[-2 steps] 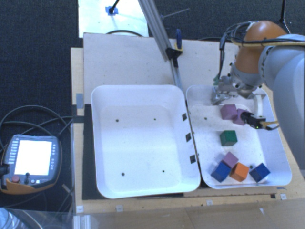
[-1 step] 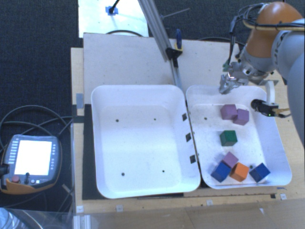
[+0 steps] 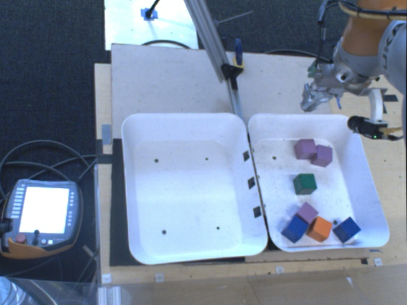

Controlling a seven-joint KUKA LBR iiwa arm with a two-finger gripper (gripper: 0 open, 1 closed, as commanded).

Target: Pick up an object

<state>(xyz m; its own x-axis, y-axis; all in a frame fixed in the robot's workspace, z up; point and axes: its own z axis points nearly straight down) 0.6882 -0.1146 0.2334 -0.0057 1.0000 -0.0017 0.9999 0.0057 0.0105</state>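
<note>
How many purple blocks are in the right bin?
3: two touching near the far wall, purple block and purple block, and one purple block in the near cluster, against the orange block.

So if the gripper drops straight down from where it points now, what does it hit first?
Probably the far rim of the right bin, or the bench just behind it. The gripper hangs above that edge, short of the purple cubes. Depth is unclear.

One fixed camera looks down from above at a slant, far enough back to take in the whole desk (image 3: 165,81), both white bins (image 3: 191,189) side by side, and dark floor at left. The arm (image 3: 372,30) enters from the upper right.
</note>
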